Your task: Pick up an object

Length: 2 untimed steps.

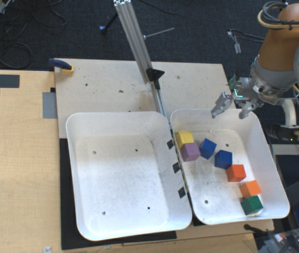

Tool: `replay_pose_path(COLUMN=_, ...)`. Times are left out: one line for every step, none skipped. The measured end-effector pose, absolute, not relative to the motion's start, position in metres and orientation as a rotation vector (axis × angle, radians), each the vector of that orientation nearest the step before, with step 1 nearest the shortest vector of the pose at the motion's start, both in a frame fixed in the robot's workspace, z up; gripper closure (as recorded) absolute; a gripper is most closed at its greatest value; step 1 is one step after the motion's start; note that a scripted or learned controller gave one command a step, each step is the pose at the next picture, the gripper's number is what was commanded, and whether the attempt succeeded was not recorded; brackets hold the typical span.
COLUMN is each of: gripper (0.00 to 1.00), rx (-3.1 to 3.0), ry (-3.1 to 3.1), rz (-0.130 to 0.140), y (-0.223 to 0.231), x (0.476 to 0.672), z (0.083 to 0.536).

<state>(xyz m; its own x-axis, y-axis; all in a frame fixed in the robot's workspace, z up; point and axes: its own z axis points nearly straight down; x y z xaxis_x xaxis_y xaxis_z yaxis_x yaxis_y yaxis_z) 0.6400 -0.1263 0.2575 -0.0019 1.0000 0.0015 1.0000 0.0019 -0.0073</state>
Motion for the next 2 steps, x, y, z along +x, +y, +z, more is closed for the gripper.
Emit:
replay_pose_path(gripper=0.0, rx=-2.216, ry=-2.223, rz=0.003, y=-0.126, x=0.641, z=0.26)
replay_pose_path(gripper=0.0, rx=-2.215, ry=-2.22, rz=0.008, y=-0.129, x=0.648, z=0.211)
